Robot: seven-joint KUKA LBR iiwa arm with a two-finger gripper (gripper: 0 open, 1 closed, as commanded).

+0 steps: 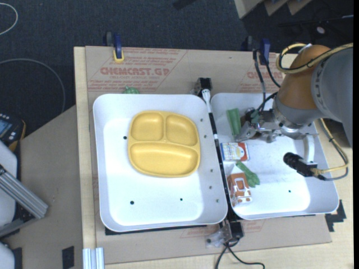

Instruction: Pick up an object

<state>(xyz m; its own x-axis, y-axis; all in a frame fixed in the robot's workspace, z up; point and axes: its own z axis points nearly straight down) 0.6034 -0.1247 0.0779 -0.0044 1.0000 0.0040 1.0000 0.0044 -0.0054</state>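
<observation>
Green strip (233,119) lies in the right bin (297,202), just beside the gripper (251,129), whose opening cannot be told; crowding against the bin wall might spoil a grasp.

Robotics lab, clamped board (140,66), 2 white bins (106,150), loose cables (33,72), carpet floor (50,21)

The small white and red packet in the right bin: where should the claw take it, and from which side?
Judging by its pose, the white and red packet lies flat with a green piece near its lower edge. Probably best from straight above, pinching its left and right edges.
</observation>
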